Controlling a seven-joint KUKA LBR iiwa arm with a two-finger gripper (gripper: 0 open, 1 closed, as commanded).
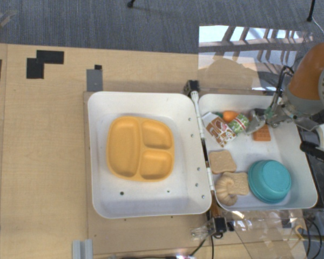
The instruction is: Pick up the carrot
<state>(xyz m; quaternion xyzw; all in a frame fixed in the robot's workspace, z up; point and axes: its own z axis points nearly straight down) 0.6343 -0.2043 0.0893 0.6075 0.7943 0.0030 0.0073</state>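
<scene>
The carrot [229, 115] is a small orange piece near the back of the right bin [308, 190], touching a green patterned item [239, 124]. My gripper [259, 117] hangs low over the back of the same bin, just right of the green item and about a hand's width right of the carrot. It sits right above an orange square cracker [262, 134]. Nothing can be seen held in it. The grey arm with its orange band [308, 74] comes in from the right edge.
In the right bin lie a red-and-white packet [220, 131], a bread slice [222, 161], a pale bun [230, 186] and a teal bowl [269, 181]. The left bin [100, 193] holds a yellow divided plate [140, 147].
</scene>
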